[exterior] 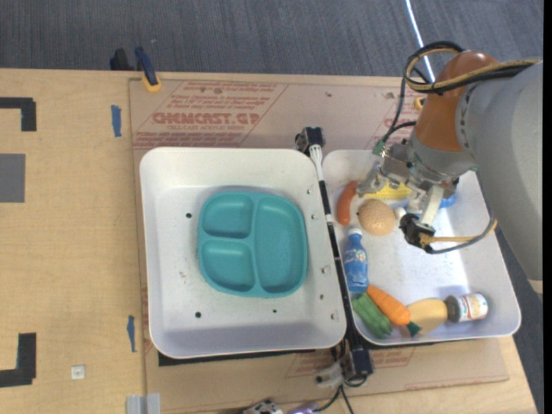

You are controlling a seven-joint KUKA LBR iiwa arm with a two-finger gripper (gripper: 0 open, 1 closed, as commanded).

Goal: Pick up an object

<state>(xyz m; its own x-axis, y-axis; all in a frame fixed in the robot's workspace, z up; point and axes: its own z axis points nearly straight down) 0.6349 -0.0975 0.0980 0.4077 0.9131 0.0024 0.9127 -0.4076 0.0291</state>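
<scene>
- You have no pick to count yet: the round tan ball [377, 217] lies in the right bin [483, 274], toward its far left
- Your gripper [398, 198] hangs just right of it, wrist low over the bin; I cannot tell how the pincer stands

Robotics lab: grey arm [509, 136] over 2 white bins [164, 231] on taped bench [60, 231].
</scene>
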